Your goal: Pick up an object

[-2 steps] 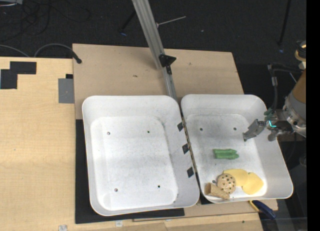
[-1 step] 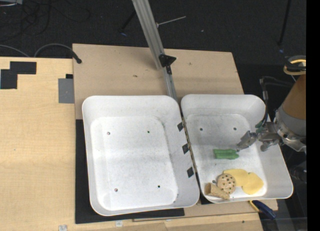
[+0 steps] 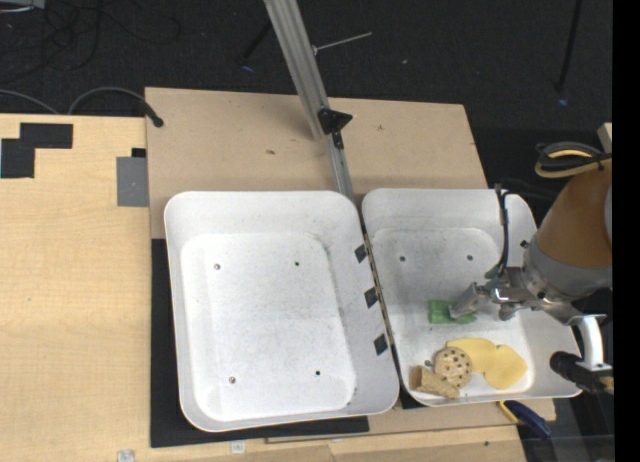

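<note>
Resting nearest the camera, at the front of the right white plastic bin (image 3: 430,212), are a round brown cookie-like piece (image 3: 451,363) and a flat pale yellow chip-like piece (image 3: 494,361), touching each other. Just behind them is lying a small green block (image 3: 440,311). The grey two-finger gripper (image 3: 472,302) is reaching in low from the right, its tip just beside the block; how far the pincer is spread cannot be told, and nothing is visibly held. The left white plastic bin (image 3: 262,310) is sitting alongside. Risk: the tip is possibly sitting off-centre to the block, so closing may be nudging it away rather than gripping it.
</note>
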Robot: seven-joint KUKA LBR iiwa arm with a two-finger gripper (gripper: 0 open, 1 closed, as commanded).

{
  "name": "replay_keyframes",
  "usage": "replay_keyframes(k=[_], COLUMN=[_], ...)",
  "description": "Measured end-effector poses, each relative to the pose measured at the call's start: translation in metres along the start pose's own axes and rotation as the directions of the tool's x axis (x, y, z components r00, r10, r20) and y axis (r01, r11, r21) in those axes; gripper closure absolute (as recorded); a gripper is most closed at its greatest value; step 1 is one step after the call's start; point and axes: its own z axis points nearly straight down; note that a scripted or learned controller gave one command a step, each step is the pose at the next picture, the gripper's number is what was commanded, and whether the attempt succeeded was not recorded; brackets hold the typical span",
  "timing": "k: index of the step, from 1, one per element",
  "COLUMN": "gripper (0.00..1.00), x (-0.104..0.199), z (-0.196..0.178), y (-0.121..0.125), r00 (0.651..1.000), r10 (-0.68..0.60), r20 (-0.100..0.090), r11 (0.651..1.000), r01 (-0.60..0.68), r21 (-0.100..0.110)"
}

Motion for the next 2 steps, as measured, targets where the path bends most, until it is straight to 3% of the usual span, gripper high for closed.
replay_keyframes(k=[1, 2], gripper=[0.00, 1.00], x=[0.000, -0.001], z=[0.010, -0.001], y=[0.003, 0.003], r00=[1.000, 1.000], r10=[0.001, 0.006], r20=[0.001, 0.000], r11=[1.000, 1.000], r01=[-0.001, -0.006], r21=[-0.010, -0.011])
